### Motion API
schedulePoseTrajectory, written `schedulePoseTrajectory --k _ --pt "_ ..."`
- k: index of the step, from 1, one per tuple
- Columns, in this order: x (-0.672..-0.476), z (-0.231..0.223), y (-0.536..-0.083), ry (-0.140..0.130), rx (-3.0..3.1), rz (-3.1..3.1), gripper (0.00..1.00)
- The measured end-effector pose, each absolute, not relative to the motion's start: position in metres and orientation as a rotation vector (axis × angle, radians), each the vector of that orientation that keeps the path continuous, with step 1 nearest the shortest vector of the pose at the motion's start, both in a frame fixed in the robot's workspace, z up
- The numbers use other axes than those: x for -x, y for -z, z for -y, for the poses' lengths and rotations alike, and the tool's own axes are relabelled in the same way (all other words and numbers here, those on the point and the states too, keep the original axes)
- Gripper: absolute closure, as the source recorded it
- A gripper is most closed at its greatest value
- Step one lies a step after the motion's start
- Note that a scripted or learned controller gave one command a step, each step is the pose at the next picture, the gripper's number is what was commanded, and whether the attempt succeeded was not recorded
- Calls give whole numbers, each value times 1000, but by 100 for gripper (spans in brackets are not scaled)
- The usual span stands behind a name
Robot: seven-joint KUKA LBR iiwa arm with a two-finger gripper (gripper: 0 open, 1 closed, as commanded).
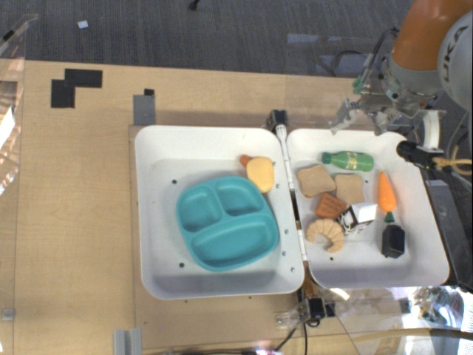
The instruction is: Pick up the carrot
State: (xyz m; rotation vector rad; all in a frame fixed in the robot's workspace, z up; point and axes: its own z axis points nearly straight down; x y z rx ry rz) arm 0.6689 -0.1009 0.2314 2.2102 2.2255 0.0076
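Bright, even overhead light fills the scene. The two shallow white plastic bins look nearly washed out, with soft faint shadows inside their walls. Left of the bins, glare whitens the frame's edge; below them, reflections glint off clear plastic. Focus is slightly soft throughout, grainier above the bins.
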Motion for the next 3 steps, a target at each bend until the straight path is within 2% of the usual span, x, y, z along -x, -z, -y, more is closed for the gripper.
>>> schedulePoseTrajectory --k 1,2,3 --pt "-659 182 -176 1 -1719 -2622 0" --pt "-621 206 -96 -8 -1190 -2885 0" --pt "-625 205 -111 -16 -1186 -2870 100"
